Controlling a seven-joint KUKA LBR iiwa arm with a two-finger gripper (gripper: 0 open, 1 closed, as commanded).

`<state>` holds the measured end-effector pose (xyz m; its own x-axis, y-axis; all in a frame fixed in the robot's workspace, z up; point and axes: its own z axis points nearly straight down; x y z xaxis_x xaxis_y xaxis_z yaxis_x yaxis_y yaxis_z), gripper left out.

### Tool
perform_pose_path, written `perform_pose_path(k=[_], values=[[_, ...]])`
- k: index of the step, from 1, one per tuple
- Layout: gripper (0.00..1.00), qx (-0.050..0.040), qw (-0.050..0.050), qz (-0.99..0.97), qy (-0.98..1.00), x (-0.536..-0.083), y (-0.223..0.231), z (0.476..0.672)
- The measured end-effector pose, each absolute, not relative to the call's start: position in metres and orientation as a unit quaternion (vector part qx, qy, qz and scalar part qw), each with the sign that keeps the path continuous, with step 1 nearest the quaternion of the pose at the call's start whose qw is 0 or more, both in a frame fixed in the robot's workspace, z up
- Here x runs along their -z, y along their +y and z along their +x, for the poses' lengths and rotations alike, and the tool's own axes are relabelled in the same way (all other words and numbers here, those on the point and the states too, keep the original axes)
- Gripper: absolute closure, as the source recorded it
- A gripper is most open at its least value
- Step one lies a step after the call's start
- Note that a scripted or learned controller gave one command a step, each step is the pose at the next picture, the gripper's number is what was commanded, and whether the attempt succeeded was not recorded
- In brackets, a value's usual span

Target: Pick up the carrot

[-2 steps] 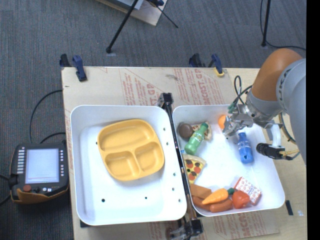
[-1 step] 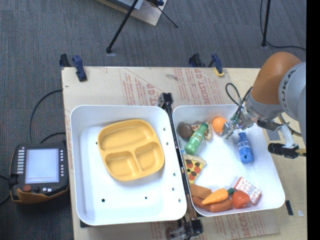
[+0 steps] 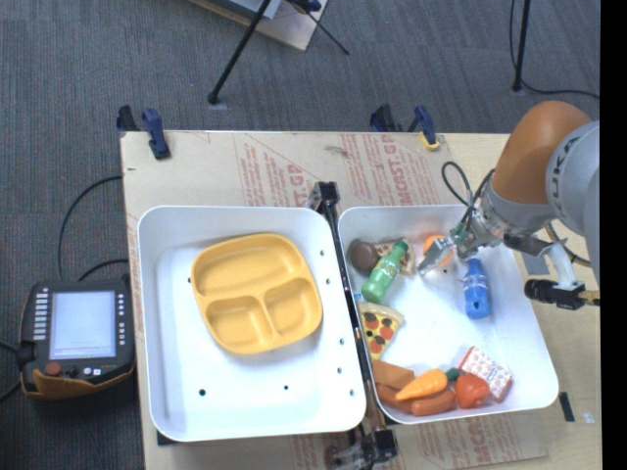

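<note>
The carrot [image 3: 421,385], orange with a green top, lies near the front edge of the right bin [image 3: 519,336], among other toy foods. My gripper [image 3: 439,254] hangs over the back of that bin, well behind the carrot, just right of a green bottle [image 3: 385,270]. A small orange item [image 3: 432,240] shows right at the gripper's tip. The arm reaches in from the right, with its orange band [image 3: 534,155] above the wrist.
Around the carrot lie brown sausages [image 3: 394,373], a red vegetable [image 3: 471,391] and a red-and-white carton [image 3: 487,368]. A pizza slice [image 3: 378,325], a blue bottle [image 3: 475,289] and a brown piece [image 3: 362,254] share the bin. The left bin [image 3: 167,380] holds a yellow divided plate [image 3: 257,292].
</note>
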<state>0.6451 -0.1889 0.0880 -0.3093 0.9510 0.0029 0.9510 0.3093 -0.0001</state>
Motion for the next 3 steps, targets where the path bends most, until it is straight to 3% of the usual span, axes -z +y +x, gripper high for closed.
perform_pose_path(k=[1,2,3], values=[[1.0,0.0007,0.001,-0.587,-0.81,-0.099,-0.189,0.646],[0.0,0.0011,0.0,-0.587,-0.81,-0.099,-0.189,0.646],[1.0,0.0023,-0.001,-0.587,-0.81,-0.109,-0.189,0.647]])
